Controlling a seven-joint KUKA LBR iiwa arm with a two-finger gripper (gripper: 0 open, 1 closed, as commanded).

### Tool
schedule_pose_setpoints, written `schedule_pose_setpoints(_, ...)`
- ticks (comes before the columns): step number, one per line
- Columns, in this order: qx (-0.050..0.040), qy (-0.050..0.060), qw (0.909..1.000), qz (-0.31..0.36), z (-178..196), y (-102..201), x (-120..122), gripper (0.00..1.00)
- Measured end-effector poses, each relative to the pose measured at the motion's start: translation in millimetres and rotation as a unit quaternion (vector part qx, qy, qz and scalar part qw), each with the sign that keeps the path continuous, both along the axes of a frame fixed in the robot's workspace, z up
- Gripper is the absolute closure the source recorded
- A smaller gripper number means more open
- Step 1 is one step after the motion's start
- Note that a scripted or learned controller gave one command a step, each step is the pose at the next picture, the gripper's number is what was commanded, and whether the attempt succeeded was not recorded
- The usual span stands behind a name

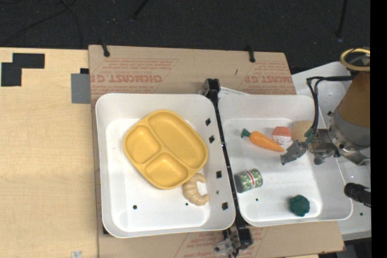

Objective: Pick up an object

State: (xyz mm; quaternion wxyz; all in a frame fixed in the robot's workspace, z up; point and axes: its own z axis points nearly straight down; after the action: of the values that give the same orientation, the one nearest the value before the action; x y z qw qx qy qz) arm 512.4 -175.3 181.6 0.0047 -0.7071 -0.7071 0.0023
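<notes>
Sitting nearest me, at five o'clock in the right bin [329,214], is a dark green lump [299,205], with a small green can [248,180] lying on its side toward eight o'clock. Lying at five o'clock in the left bin [112,202] is a pale croissant [195,190], touching the yellow divided plate [165,147] occupying its middle. Farther back in the right bin, a toy carrot [264,140] is resting beside a small red-and-white carton [282,135]. Hanging at three o'clock, the gripper [294,153] is carrying nothing, its spread impossible to judge from here.
</notes>
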Motion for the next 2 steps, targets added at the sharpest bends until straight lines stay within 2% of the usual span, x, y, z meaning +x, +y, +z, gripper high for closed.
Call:
schedule_pose_setpoints(1, 0.0003, 0.001, 1.0000, 0.000, -59, -4, -11, 0.00)
schedule_pose_setpoints(2, 0.0001, 0.000, 1.0000, -0.001, -47, -5, -9, 1.00)
